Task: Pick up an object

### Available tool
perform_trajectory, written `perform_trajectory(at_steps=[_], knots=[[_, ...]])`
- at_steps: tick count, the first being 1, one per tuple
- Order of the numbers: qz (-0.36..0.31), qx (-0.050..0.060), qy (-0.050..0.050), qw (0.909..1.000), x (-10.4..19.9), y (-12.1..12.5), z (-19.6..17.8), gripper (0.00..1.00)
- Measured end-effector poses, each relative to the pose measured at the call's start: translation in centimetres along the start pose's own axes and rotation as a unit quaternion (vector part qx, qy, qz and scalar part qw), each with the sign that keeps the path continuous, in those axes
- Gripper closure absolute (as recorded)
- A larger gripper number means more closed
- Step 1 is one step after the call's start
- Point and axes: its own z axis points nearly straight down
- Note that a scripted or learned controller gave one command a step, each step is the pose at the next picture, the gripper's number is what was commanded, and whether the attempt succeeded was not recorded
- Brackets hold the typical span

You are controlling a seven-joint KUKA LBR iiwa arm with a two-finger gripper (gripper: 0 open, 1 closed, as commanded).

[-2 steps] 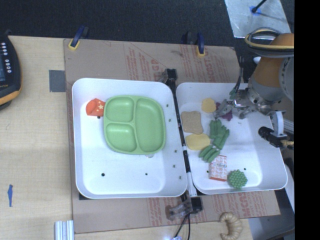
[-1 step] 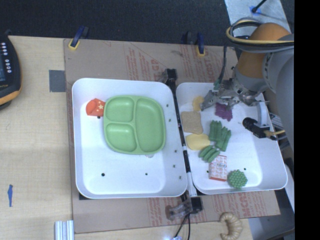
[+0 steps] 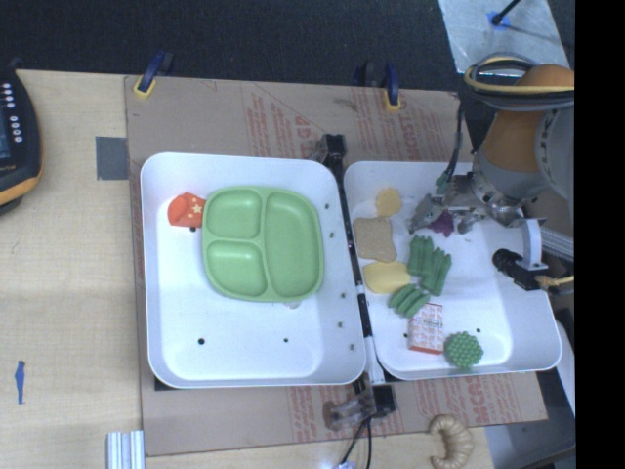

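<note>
Cardboard-covered surface [image 3: 244,115] carries the right-hand white bin [image 3: 508,345], where the pincer [image 3: 447,213] hovers; its opening cannot be told. A small purple object [image 3: 444,226] lies just beneath it.

Cardboard sheet [image 3: 254,115] under the bins: faint red printed lettering along the edges, too blurred to read. Small packet [image 3: 426,328] in the right bin [image 3: 527,340]: red-and-white print, illegible. Handheld controller [image 3: 15,145] at left edge: buttons, markings unreadable. No readable text or numbers.
</note>
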Motion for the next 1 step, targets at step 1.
perform_trajectory(at_steps=[1], knots=[[-0.001,0.000,0.000,1.0000,-0.09,-3.67,0.04,0.00]])
